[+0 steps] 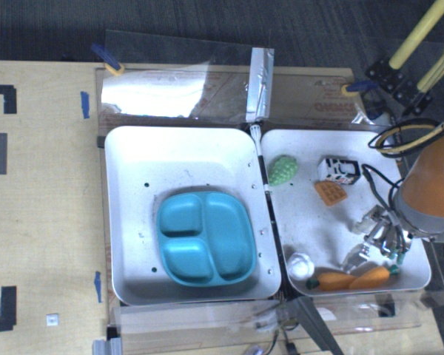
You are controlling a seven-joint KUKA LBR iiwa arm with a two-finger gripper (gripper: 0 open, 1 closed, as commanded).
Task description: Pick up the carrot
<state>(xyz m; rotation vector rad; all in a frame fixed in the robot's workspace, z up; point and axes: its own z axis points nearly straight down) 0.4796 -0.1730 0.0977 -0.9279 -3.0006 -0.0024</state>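
Carrot (353,278) lies flat along the near wall of the right bin (416,278), not lifted. Pincer (373,251) low over the carrot's right half, just above or touching, can't tell which; grip state unreadable too. Blue tray (206,237) in the left bin. Grasp and lift look left to do.

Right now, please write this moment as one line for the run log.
task: pick up carrot | carrot: lying at near edge of right bin | claw: just above carrot | lifted: not yet
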